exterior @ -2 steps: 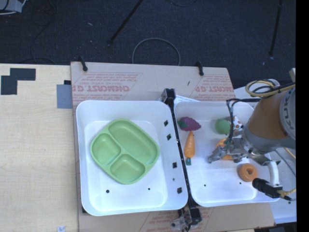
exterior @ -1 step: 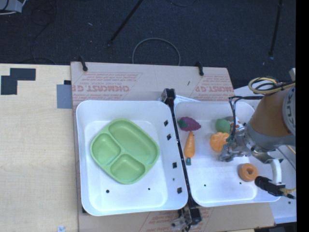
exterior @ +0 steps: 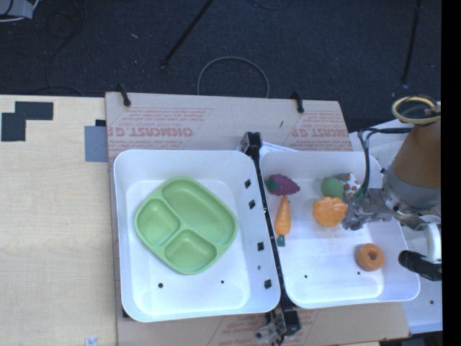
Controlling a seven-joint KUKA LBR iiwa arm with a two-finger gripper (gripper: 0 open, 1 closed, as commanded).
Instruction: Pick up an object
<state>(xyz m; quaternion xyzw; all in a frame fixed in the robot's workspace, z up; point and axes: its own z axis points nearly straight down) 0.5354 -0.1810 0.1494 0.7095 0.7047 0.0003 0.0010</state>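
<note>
Green tray [exterior: 186, 225], orange carrot [exterior: 282, 217], purple grapes [exterior: 284, 185], white bins [exterior: 137, 166].

Green divided plate [exterior: 186, 225] in left white bin [exterior: 137, 166], cardboard sheet [exterior: 216, 125] beneath

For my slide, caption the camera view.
Gripper beside an orange toy in the right bin; green plate at left.

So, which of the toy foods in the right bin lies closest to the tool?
The round orange fruit, right beside the tool; the carrot, purple grapes and donut lie farther off.
</note>
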